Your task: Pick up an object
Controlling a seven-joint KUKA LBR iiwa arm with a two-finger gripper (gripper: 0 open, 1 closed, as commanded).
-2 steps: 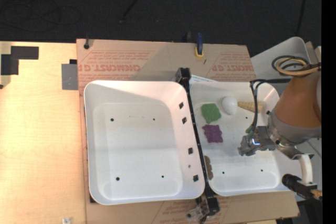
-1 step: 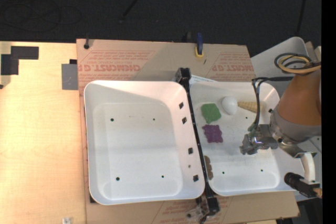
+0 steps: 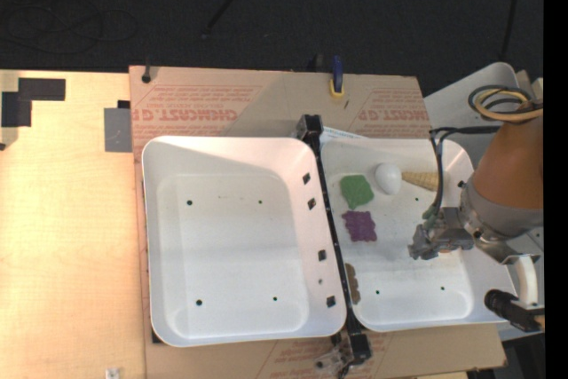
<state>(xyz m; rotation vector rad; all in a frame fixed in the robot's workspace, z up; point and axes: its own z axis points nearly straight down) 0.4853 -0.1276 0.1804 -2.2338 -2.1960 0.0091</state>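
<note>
Hanging low over the right bin (image 3: 399,306), toward its right edge and about midway between the far and near rims, the gripper (image 3: 429,242) is seen as a dark cluster below the grey wrist and orange band; whether it is wide, narrow or closed on anything cannot be told from this slanted view, and nothing is seen held in it

The objects are all found to the left of the gripper and slightly toward the far rim of the same bin. Nearest is judged to be the purple piece (image 3: 359,225), lying well apart from the gripper, close to the bin's left edge. Just beyond it, toward the far rim, a green block (image 3: 357,189) is placed. A white ball (image 3: 388,177) sits beside the green block, and a tan cone (image 3: 420,180) lies touching or almost touching the ball, its long axis running across the bin, tip pointing to the right edge

Counted: one purple piece, one green block, one white ball, one cone, two bins. The left bin (image 3: 231,315) carries no objects. A leftward move would be called for, it is judged
</note>
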